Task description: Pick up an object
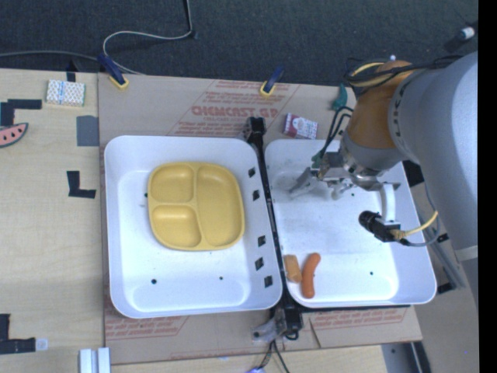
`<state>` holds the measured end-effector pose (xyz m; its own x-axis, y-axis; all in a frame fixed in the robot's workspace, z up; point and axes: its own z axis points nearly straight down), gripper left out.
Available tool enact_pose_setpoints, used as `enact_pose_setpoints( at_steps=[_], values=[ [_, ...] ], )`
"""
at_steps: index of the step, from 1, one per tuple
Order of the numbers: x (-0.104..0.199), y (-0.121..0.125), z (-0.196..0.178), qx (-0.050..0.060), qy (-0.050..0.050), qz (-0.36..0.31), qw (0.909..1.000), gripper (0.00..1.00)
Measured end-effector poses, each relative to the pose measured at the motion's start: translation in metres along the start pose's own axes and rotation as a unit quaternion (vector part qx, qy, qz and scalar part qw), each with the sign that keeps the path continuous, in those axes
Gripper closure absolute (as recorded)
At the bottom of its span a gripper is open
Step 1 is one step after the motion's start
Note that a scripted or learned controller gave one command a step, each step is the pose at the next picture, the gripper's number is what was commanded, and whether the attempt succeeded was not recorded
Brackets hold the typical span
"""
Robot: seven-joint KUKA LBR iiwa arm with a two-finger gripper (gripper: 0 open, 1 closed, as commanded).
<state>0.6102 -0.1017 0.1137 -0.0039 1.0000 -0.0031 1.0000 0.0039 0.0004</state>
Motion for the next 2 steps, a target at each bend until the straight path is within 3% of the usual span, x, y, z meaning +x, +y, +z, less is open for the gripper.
enact_pose_setpoints(
  at_steps=[1, 2],
  values=[
    [0.008, 0.059, 0.029, -0.001, 0.001, 0.001, 1.0000, 0.00],
    [0.003, -0.004, 0.028, 0.000, 0.001, 0.002, 1.0000, 0.00]
  ],
)
